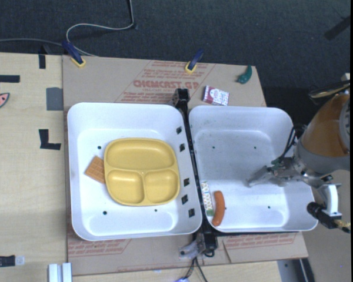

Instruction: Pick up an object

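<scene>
Tool [253, 181] low in right bin [241, 119], grip state unclear, hot dog [218, 208] apart, cracker [95, 169] half hidden under yellow plate [142, 170]

The yellow divided plate [142, 170] is covering most of a tan cracker-like piece [95, 169], which is showing just one corner at the plate's left. The arm [328, 135] is running off the right edge, its upper part cut away. The gripper [266, 175] is blurring into grey — its fingers are too indistinct to read. A small packet [207, 201] beside the sausage [218, 208] is too tiny to identify.
</scene>
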You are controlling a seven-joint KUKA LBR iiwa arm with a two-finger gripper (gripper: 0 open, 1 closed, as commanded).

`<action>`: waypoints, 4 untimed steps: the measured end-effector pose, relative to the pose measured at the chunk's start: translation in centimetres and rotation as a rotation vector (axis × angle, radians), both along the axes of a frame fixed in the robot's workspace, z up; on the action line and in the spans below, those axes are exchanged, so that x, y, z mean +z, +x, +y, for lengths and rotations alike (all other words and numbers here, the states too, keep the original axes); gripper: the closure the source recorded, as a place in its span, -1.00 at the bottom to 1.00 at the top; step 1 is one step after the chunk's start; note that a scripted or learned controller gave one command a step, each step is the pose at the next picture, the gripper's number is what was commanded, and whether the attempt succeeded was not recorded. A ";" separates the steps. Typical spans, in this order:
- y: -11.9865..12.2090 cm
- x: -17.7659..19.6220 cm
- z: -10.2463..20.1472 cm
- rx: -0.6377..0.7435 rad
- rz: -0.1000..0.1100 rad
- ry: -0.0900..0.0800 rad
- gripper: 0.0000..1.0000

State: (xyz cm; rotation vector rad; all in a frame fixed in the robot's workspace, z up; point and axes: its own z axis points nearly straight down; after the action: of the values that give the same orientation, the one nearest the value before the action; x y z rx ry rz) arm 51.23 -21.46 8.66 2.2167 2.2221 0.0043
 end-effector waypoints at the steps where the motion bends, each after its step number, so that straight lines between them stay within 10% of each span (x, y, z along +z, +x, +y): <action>1: -1.1 0.0 6.2 -0.001 -0.002 -0.002 -1.00; 2: -2.1 0.1 10.9 -0.009 -0.009 -0.015 -1.00; 3: -2.1 1.0 11.2 -0.006 -0.003 -0.006 1.00; 4: -2.1 1.1 10.8 -0.010 -0.007 -0.015 -1.00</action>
State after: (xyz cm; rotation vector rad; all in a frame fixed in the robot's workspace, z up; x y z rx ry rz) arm 49.12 -10.67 9.72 2.2171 2.1996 -0.0038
